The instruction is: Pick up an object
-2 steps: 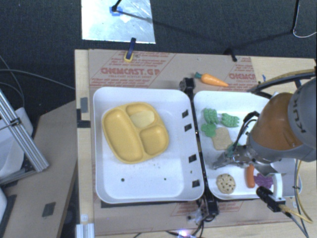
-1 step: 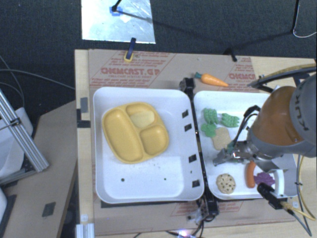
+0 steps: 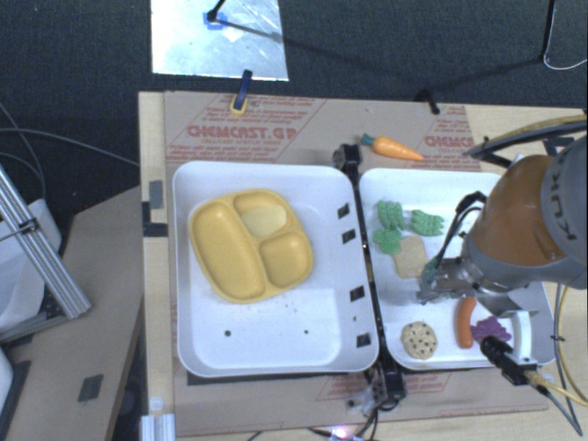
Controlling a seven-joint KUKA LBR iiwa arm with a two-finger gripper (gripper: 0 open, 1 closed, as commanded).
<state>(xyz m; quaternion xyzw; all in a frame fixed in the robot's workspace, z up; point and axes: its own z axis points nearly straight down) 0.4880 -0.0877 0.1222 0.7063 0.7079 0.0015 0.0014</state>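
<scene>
The right bin holds three green leafy pieces, a tan flat piece, a round speckled cookie, a red sausage and a purple item. My gripper is low inside this bin, just right of the tan piece and above the sausage. The grey wrist and the orange band hide the bin floor behind it. I see nothing clearly held.
The left bin carries a yellow divided tray. An orange carrot lies on the cardboard behind the right bin. A blue and yellow tool rests near the bench's back edge. Cables run at the right.
</scene>
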